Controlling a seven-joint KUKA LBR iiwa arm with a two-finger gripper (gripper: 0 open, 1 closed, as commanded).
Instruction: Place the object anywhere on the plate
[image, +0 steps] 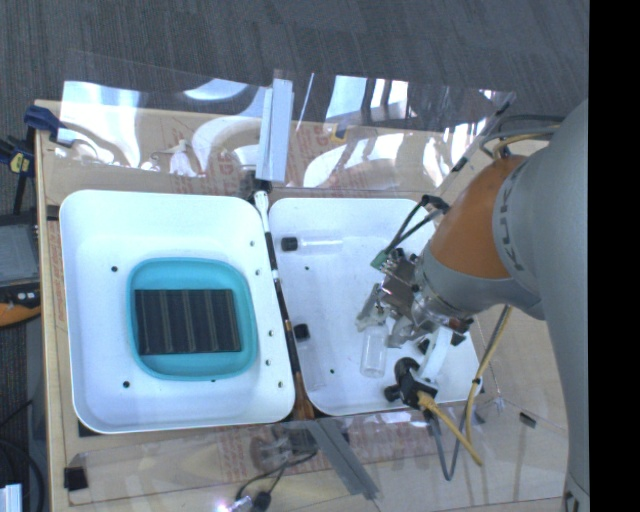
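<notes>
Teal plate (190, 318), with a dark ribbed inset, is sitting in the left bin (90, 230), well apart from everything else. Two small dark bits are lying in the right bin (330, 270), one near its top left, one by the divider. Grey arm (520, 230) is reaching in from the right, covering that bin's right side. A clear glass (373, 352) is lying on the right bin's floor just beside the tool (395, 320), long axis running roughly up-down in the view; its transparency is blurring its outline. Whether the tool's fingers are apart or together is impossible to tell among the cables.
</notes>
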